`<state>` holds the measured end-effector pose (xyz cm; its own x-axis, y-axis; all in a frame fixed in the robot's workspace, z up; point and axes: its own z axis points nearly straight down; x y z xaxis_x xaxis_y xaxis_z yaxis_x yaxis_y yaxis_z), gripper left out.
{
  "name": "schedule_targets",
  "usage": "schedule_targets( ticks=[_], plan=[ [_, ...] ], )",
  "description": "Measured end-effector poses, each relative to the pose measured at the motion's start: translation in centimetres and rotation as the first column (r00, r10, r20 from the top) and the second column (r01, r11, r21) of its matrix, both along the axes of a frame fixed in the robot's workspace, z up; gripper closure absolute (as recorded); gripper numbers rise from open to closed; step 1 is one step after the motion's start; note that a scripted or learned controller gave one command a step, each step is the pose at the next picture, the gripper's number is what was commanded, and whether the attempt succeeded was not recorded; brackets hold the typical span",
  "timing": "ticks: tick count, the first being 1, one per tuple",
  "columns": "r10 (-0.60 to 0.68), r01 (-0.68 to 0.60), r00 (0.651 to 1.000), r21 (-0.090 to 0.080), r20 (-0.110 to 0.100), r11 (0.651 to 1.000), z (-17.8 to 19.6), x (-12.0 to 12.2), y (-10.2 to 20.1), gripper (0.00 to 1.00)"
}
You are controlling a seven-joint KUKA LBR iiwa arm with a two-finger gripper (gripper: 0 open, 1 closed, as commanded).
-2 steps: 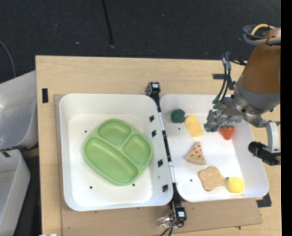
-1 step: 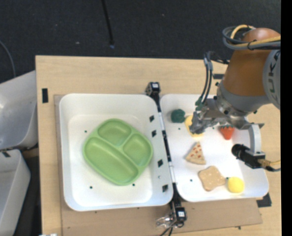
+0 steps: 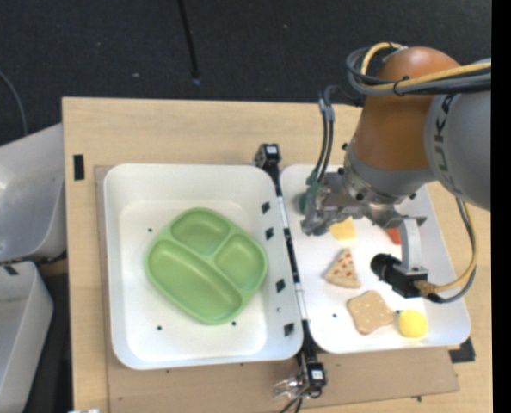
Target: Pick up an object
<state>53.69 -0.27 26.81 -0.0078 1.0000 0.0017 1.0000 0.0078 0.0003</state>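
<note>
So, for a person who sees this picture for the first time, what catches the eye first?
Probably the green divided plate, alone in the left bin. Next, the grey arm with its orange band, reaching over the right bin, where a pizza slice, a toast piece and a yellow ball lie.

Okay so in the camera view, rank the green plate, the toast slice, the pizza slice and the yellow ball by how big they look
Largest to smallest:
1. green plate
2. toast slice
3. pizza slice, only a little smaller than the toast, so that ranking is unsure
4. yellow ball
</note>
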Motion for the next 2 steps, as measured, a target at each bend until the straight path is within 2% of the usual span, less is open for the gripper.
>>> schedule_targets(
  ticks=[1, 2],
  plan=[
    [-0.002, 0.002, 1.000, -0.001, -0.001, 1.000, -1.4, -0.6, 4.3, 1.00],
    [-0.002, 0.002, 1.000, -0.001, 0.000, 1.000, -1.9, 0.0, 8.5, 1.00]
  ],
)
